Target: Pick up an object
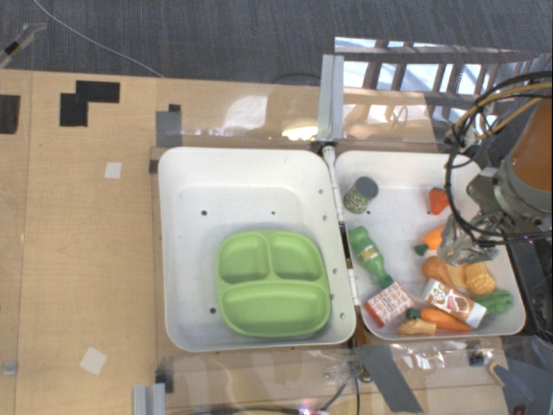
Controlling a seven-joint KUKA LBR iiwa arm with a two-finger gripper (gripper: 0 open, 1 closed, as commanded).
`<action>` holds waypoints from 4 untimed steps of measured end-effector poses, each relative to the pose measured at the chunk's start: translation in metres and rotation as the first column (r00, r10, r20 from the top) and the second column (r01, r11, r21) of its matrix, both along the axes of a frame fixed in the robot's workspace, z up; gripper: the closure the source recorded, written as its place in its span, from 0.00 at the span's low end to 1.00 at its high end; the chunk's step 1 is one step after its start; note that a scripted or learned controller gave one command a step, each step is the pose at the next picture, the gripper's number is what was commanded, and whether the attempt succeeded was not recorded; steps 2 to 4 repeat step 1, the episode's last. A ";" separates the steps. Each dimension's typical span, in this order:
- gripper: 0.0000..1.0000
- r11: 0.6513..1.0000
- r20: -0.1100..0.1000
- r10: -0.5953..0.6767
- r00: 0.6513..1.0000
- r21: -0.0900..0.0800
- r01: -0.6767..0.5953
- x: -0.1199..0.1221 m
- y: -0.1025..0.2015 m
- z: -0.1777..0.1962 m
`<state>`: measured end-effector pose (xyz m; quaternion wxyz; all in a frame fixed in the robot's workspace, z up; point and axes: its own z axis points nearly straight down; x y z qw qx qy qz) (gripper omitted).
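- Camera view: the arm [527,158] reaches in from the right over the right bin [393,175], and its hand [465,251] hangs low near that bin's right side, among the toy food.
- Whether the hand is apart or together I cannot tell (cables and the wrist cover much of it), and nothing can be seen clamped in it.
- Progress, as I judge it: the pick is not yet done; every object seems to lie in the bin, so the grasp and the lift are both left.
- Candidates just beside the hand: a bread-like piece [439,271], a yellow corn piece [479,277] and a small orange piece [434,238]. A carrot [444,318] and a juice carton [451,301] lie nearer the front rim.
- Farther left in the same bin: a green bottle [370,256], a can [360,194] and a red-and-white box [388,303].
- Room: the cluster is crowded and close to the right and front walls, so a closing move may nudge neighbours; the bin's upper middle is open.
- The left bin [186,232] carries a green divided plate [273,284], well apart from the hand.
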<state>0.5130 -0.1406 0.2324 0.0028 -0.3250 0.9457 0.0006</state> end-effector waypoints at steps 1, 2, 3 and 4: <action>1.00 1.000 0.017 -0.030 0.999 -0.004 0.030 0.032 0.033 0.106; 1.00 1.000 0.017 -0.030 0.999 -0.004 0.030 0.032 0.033 0.106; 1.00 1.000 0.017 -0.030 0.999 -0.004 0.030 0.032 0.033 0.106; 1.00 1.000 0.017 -0.030 0.999 -0.004 0.030 0.032 0.033 0.106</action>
